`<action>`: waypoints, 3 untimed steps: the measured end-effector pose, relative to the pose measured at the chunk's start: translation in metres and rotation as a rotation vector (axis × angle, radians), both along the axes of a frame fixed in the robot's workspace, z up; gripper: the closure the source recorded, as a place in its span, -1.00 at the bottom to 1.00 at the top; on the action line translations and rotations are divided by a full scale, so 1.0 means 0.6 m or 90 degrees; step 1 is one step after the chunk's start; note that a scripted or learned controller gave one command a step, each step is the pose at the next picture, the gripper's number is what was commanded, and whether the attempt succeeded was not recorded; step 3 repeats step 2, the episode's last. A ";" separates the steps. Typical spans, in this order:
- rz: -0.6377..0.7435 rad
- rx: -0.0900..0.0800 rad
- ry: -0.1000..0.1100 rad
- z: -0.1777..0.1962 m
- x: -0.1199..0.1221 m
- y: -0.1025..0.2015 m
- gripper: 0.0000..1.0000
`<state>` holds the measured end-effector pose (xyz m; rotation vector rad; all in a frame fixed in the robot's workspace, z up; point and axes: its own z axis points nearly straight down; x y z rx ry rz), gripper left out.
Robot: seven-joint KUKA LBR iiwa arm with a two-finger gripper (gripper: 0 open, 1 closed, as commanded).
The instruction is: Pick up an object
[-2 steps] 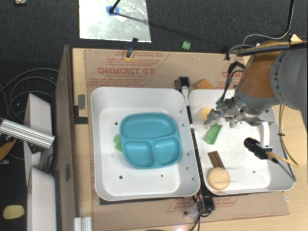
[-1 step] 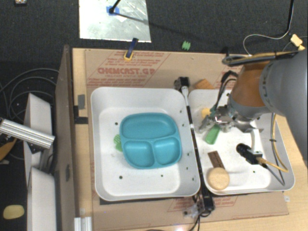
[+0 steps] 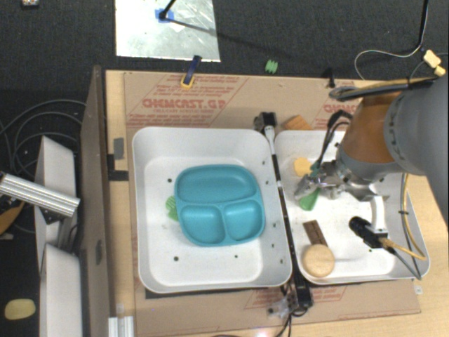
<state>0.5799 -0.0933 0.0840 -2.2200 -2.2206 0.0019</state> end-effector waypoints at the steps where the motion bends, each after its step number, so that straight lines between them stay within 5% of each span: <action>1: 0.001 0.000 -0.003 0.019 0.003 0.001 1.00; 2: 0.008 0.001 -0.009 0.178 0.050 0.146 1.00; 3: 0.008 0.001 -0.009 0.178 0.050 0.146 1.00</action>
